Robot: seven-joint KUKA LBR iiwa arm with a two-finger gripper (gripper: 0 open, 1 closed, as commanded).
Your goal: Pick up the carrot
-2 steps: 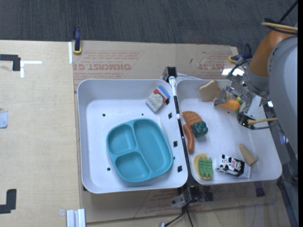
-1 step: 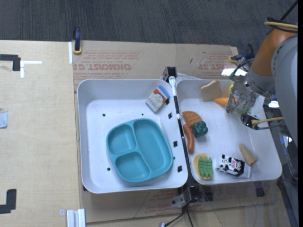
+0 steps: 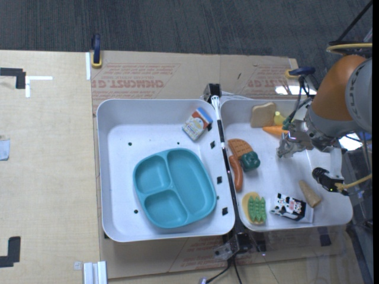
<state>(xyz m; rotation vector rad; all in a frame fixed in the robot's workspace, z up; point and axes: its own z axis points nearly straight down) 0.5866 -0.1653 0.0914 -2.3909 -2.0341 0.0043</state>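
The carrot (image 3: 273, 131) is a small orange piece lying in the right bin (image 3: 331, 220), near its back wall, just below a tan bread slice (image 3: 263, 114). My gripper (image 3: 288, 147) hangs over the right bin, a short way to the right of and in front of the carrot's thick end. Nothing shows between the gripper and the bin floor. The grey arm with its orange band (image 3: 334, 93) reaches in from the right.
The right bin also holds a yellow piece (image 3: 279, 119), a brown bun (image 3: 238, 146), a green broccoli (image 3: 250, 161), a sausage (image 3: 237, 174), a pea pod (image 3: 256, 208), a cow-print carton (image 3: 289, 206) and a tan wedge (image 3: 310, 193). In the left bin (image 3: 112, 158) lie a teal divided plate (image 3: 173, 187) and a small carton (image 3: 197, 123).
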